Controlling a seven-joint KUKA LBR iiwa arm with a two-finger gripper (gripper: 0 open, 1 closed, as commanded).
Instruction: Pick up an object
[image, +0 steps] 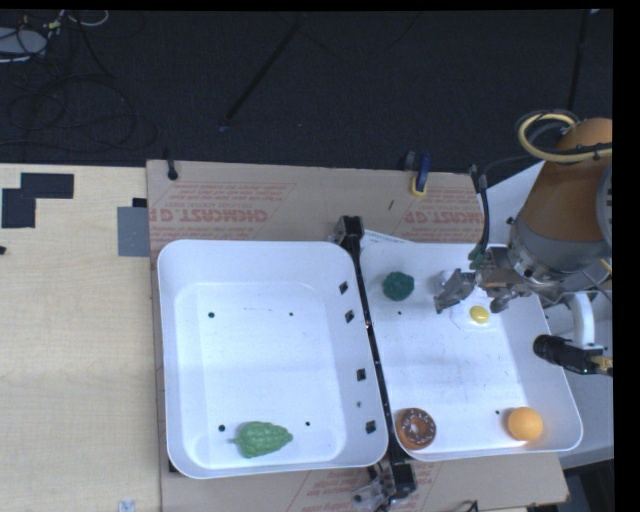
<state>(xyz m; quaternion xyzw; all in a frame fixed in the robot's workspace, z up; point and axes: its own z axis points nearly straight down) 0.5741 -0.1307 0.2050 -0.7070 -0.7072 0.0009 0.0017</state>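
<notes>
- The grey arm with its orange band (570, 190) reaches in from the right side of the camera view and hangs over the far part of the right shallow white bin (560, 440).
- Its two-finger gripper (462, 288) points leftward, low over the bin floor; whether the jaws are apart or together cannot be told, and nothing can be seen held in them.
- A small round yellow object (480, 315) lies on the bin floor just beside the gripper, on its near side.
- A dark green rounded lump (398, 286) sits to the left of the gripper, near the divider between the two bins, apart from the gripper tip.
- A brown ring-shaped doughnut-like object (415, 428) rests in the near left corner of the right bin, close to the divider.
- An orange ball (524, 424) sits in the near right corner of the same bin, well apart from the gripper.
- The left shallow white bin (170, 330) holds a light green bumpy object (262, 438) near its front wall.
- Both bins stand on a brown cardboard sheet (280, 200) laid on the table.
</notes>
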